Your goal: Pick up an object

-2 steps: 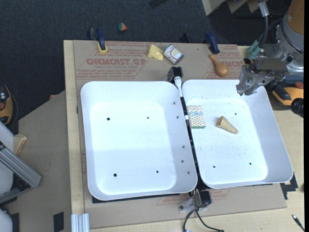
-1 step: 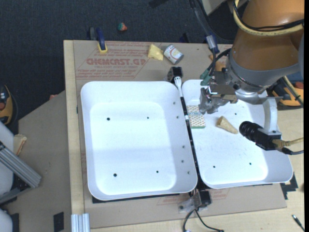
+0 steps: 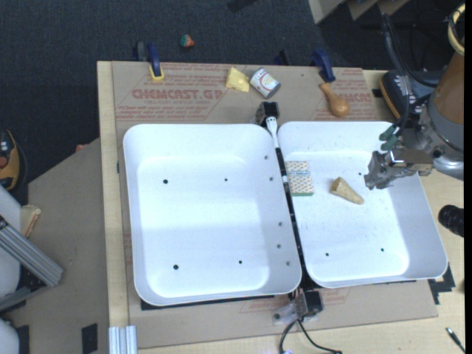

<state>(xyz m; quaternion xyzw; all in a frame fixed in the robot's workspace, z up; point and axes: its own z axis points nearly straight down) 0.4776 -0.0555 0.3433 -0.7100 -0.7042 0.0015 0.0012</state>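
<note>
The gripper (image 3: 380,169) hangs low over the right bin (image 3: 413,260), just right of the tan wedge (image 3: 346,190), placed as if lining up a grasp; whether it is open or closed cannot be told. A patterned sponge block (image 3: 299,178) lies near the divider. The 2 bins sit clamped on a cardboard sheet (image 3: 192,94) above dark carpet.

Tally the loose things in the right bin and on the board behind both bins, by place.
In the right bin: 2, a patterned sponge block and a tan wedge.
On the board behind: 3, a yellow piece, a small box, a tan pear shape.
Total: 5
</note>
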